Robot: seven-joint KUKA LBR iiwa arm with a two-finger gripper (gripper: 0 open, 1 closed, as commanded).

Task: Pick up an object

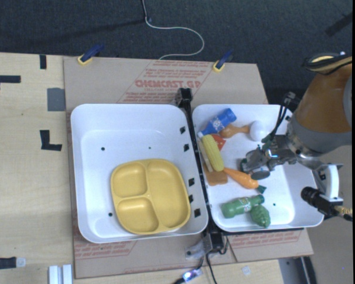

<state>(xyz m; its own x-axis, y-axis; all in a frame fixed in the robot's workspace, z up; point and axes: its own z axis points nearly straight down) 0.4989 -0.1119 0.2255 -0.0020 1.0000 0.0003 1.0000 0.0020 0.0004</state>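
The right bin (284,212) holds several toy foods: a blue bottle (220,122), a corn cob (212,152), an orange carrot (242,178), a green bottle (241,206), a dark green vegetable (261,217), a brown piece (216,176) and a white egg-like item (256,129) with an orange piece (236,131) beside it. My gripper (255,164) hangs low over the middle of this bin, just right of and above the carrot. Nothing shows between its dark fingers.
The left bin (94,135) holds a yellow divided plate (149,194). A black clip (184,95) sits at the top of the divider between bins. The arm's grey and orange body (325,111) covers the right bin's right edge. A white cable (171,28) lies behind.
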